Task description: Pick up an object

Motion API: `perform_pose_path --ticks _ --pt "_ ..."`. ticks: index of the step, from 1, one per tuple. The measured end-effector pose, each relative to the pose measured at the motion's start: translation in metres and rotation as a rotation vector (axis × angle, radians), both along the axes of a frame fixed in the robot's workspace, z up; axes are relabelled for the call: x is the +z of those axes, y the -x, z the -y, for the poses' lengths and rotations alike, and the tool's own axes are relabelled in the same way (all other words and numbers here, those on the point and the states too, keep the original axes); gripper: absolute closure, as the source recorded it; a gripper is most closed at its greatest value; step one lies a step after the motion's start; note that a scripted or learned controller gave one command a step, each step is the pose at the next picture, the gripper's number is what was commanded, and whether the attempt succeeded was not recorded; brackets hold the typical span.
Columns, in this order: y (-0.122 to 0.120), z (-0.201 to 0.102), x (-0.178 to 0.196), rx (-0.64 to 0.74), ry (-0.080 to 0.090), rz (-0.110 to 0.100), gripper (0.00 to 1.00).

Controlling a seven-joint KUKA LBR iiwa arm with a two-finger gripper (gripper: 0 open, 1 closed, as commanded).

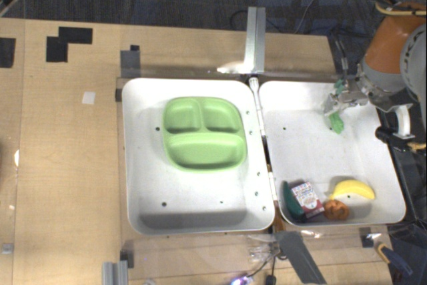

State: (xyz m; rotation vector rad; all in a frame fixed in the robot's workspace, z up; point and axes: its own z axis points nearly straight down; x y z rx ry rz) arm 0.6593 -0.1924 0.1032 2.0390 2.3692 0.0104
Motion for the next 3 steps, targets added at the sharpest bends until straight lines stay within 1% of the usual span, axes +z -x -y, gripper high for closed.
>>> perform_pose_path --ticks 1,2,3 --pt "0.035 -0.031 0.097 -0.296 -0.007 -0.009 1.0" --pt "0.011 -0.046 0.028 -0.192 -0.007 -0.011 1.0" --pt "0.055 -0.088 0.105 -0.232 -0.008 -0.01 1.0"
